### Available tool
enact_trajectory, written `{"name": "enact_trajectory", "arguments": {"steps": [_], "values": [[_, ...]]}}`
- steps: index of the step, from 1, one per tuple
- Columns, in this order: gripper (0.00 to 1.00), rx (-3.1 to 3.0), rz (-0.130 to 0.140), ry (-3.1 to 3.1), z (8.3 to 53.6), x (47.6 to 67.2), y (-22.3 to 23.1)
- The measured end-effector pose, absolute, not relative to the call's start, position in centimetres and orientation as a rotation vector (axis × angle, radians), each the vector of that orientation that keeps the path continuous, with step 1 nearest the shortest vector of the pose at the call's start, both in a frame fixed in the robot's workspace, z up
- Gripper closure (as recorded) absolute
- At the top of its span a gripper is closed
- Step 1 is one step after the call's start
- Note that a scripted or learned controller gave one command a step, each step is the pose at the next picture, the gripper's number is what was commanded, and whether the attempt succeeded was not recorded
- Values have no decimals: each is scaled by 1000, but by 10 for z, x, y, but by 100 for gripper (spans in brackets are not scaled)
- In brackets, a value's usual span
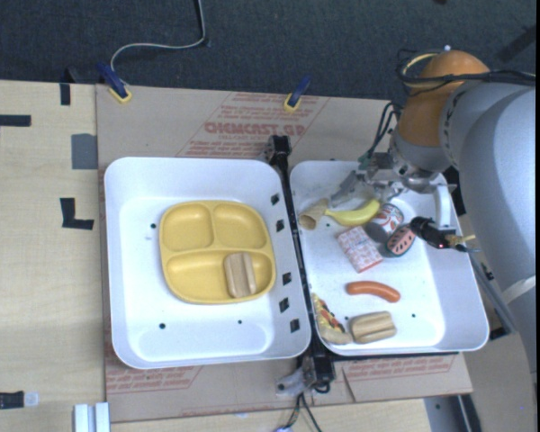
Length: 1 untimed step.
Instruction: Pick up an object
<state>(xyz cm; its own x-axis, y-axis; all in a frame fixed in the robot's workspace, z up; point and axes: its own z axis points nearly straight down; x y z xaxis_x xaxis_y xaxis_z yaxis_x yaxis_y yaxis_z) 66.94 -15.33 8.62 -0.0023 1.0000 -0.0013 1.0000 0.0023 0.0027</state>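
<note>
Camera view: gripper, its opening impossible to tell here, poised in the right bin just above the banana, probably a light, smooth, curved toy, best pinched across its thick middle.

Grey KUKA arm comes in from the right edge, its bulky link covering the upper right of the view. Orange band sits above the wrist, facing up-left. Wrist angled downward to the left. Two-finger metal gripper is low at the arm's left end. Finger state not readable from this angle.
</note>
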Motion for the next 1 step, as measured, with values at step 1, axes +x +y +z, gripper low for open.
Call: {"name": "enact_trajectory", "arguments": {"steps": [1], "values": [[0, 2218, 1, 2222, 86, 669, -120]]}}
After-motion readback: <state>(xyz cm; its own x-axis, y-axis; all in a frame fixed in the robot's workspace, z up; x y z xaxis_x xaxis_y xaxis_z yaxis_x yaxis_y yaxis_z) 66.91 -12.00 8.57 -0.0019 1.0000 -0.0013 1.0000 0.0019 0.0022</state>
